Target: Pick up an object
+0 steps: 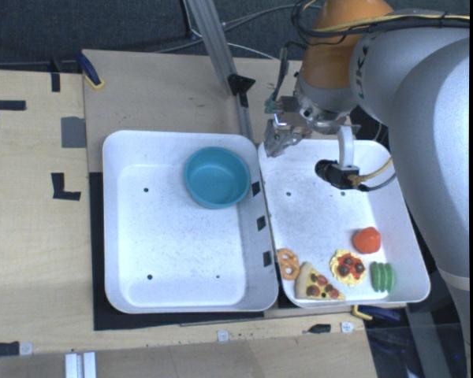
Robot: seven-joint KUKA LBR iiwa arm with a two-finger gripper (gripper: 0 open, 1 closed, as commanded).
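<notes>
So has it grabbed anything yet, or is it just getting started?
Nothing looks picked up yet. The hand hangs over the far corner of the right bin, away from the toy tomato, pizza slice and pretzel at the near end. Choosing, reaching and lifting all remain.

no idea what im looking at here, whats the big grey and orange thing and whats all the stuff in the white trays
The big grey and orange thing is a robot arm, reaching in from the right. At its tip is a two-finger gripper, a claw for picking things up, hovering near the top left corner of the right bin. Nothing is visibly held in it. The one camera is fixed above the bench, looking down at a slant. The left bin holds a blue bowl. Along the right bin's near end lie small toy foods: a pretzel, a pizza slice, a small round pizza, a red tomato-like piece and a green piece.
</notes>
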